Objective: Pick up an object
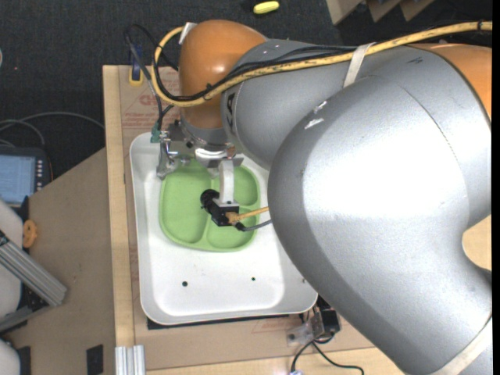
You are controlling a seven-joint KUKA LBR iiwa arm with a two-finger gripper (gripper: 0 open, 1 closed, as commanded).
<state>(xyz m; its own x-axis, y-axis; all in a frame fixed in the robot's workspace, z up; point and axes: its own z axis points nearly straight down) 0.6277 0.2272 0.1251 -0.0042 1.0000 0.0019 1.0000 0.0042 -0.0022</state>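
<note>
Gripper (197,153), its grip state impossible to tell, poised over the 12 o'clock edge of the green divided dish (181,216) lying in the white bin (211,297); nothing visibly lifted, so the pickup seemingly remains ahead.

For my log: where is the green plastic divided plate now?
The green plastic divided plate lies in the upper half of the shallow white bin in the camera view, partly under the grey arm.

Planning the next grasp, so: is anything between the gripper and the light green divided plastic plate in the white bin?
Nothing visible does. The gripper sits right at the light green divided plastic plate's upper left rim, in the shallow white bin.
</note>
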